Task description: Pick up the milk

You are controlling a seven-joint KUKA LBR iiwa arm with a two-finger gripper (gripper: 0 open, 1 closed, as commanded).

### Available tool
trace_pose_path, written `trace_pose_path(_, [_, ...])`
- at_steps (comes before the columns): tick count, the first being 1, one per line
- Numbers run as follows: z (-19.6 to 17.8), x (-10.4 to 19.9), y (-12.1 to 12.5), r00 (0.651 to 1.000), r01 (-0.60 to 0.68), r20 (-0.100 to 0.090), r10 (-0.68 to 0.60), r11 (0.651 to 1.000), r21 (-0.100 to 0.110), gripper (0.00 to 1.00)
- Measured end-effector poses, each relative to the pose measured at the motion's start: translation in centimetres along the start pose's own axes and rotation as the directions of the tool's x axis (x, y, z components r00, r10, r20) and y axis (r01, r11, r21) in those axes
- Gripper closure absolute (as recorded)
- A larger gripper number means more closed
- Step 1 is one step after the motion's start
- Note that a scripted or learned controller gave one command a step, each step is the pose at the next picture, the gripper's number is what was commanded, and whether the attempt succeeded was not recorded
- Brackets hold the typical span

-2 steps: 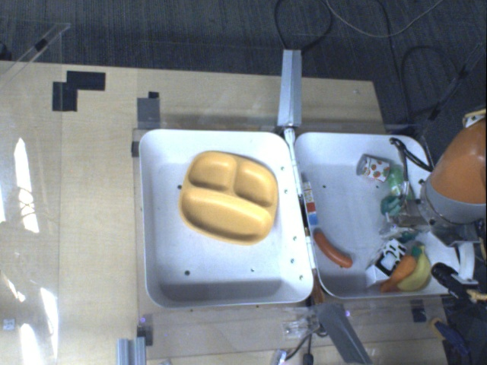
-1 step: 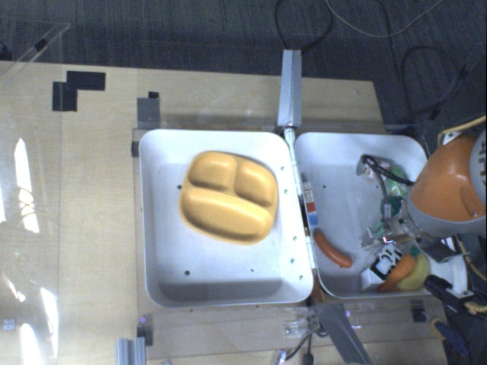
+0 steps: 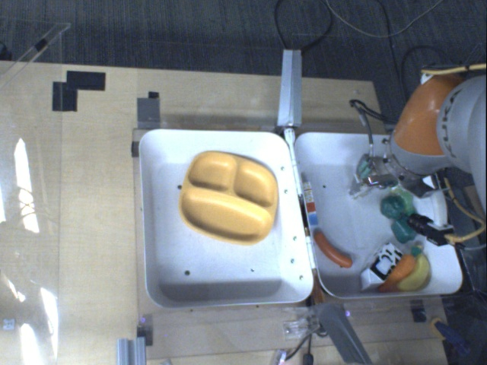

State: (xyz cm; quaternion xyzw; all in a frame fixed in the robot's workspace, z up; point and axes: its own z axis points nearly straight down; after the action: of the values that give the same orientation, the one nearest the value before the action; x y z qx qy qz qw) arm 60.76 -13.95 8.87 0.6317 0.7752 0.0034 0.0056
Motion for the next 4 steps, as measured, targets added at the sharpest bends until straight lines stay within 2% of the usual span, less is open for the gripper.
trace_pose_path(1, [-7.2,-3.6,-6.3,0.995,0.098,-0.001,-0.098,0.995,0.006,0.0])
trace_pose_path(2, [-0.1,0.6,-4.7,0.971,0.24,0.001,-0.24,0.971,0.001,0.0])
trace_pose_path(3, [-1.3,0.6,-4.4,0.971,0.24,0.003,-0.24,0.971,-0.005,1.0])
trace_pose_path(4, [-0.4,4.2,-10.3,0.992,0.128,0.004,-0.128,0.992,-0.006,1.0])
